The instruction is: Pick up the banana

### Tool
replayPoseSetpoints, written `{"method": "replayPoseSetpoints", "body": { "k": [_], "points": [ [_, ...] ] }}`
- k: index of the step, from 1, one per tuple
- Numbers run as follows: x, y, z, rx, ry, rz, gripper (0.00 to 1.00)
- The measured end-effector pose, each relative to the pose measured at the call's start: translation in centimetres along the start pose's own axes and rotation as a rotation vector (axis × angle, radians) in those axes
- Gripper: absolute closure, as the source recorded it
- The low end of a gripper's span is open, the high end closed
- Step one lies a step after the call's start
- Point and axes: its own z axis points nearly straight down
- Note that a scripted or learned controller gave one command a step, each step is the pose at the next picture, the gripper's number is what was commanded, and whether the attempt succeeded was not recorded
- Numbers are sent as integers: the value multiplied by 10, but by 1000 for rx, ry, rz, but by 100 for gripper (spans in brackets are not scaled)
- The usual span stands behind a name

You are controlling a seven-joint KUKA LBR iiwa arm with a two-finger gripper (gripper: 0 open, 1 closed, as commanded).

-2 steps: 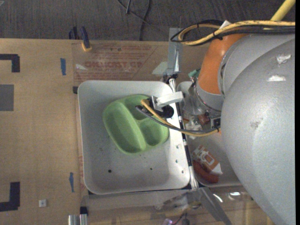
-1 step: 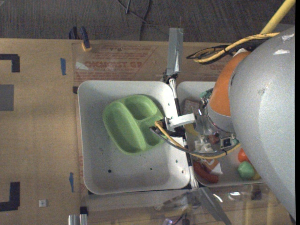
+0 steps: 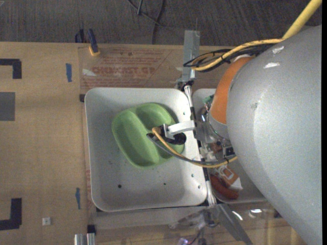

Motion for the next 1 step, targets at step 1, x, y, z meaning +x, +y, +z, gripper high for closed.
{"method": "replayPoseSetpoints", "body": {
  "k": [1],
  "points": [
    [5, -4, 10, -14, 1, 17, 100]
  ]
}}
